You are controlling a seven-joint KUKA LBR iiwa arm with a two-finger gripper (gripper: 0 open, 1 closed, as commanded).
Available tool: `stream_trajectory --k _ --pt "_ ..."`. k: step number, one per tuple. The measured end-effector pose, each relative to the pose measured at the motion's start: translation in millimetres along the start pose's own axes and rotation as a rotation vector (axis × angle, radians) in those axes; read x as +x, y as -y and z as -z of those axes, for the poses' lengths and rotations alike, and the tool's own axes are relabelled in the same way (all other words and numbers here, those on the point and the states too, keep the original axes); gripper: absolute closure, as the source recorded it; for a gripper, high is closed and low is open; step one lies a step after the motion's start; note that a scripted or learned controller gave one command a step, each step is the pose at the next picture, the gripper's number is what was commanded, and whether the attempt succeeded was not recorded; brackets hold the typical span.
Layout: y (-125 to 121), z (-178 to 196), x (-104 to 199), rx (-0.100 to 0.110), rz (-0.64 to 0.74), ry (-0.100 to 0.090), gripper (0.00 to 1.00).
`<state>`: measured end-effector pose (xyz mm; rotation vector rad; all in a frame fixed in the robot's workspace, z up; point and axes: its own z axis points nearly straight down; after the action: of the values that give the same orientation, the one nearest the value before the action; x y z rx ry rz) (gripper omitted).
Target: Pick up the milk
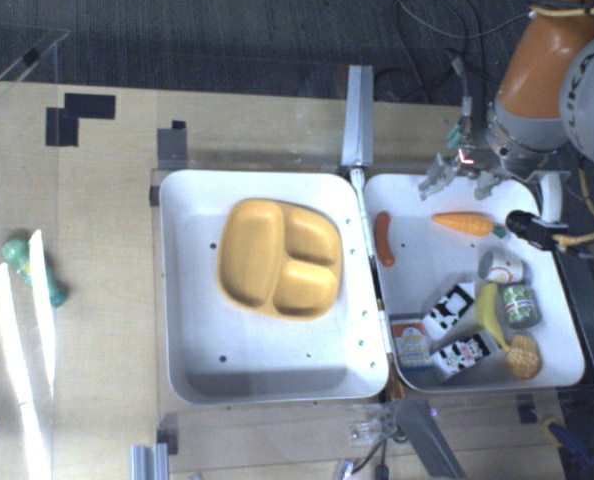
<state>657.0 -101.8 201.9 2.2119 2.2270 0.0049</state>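
- The grey arm with its orange band [542, 53] reaches in from the upper right, and its two-finger gripper [464, 173] hangs over the back edge of the right-hand shallow white bin [409, 208].
- The metal fingers [439, 176] are spread apart, with nothing between them.
- Just in front of the gripper, slightly to its right, lies an orange carrot with a green tip [464, 224], pointing across the bin and not touching the fingers.
- The task's thing, a black-and-white cow-patterned milk carton [448, 309], lies on its side well in front of the gripper, toward the near half of the same bin.
- A second black-and-white patterned carton [465, 353] lies further still from the gripper, near the front wall; which of the 2 is the milk meant by the task I cannot tell.
- A yellow banana [490, 313] lies between the 2 cartons and a small green-lidded jar [520, 305].
- A round tan waffle-textured biscuit [523, 357] sits at the front right corner, far from the gripper.
- A small red-and-white flat packet [411, 342] lies at the front left corner of that bin.
- A red-brown sausage [383, 239] lies along the bin's left wall, in front of the gripper and to its left.
- Further left, the left-hand white bin [192, 348] holds a yellow 3-compartment plastic tray [279, 258].
- Well away on the wooden bench lies a small teal object [32, 268], too blurred to identify.
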Motion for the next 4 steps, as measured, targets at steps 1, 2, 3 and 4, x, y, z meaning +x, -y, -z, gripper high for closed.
stream_trajectory --k 1,2,3,4 --pt "-7.4 21.6 33.6 0.0 -0.476 0.001 0.0" --pt "17.9 1.4 -14.4 0.0 -0.404 0.001 0.0" --pt "16.2 13.2 -13.2 -0.005 -0.397 0.001 1.0" --pt "16.2 13.3 -13.1 -0.005 -0.397 0.001 0.0"
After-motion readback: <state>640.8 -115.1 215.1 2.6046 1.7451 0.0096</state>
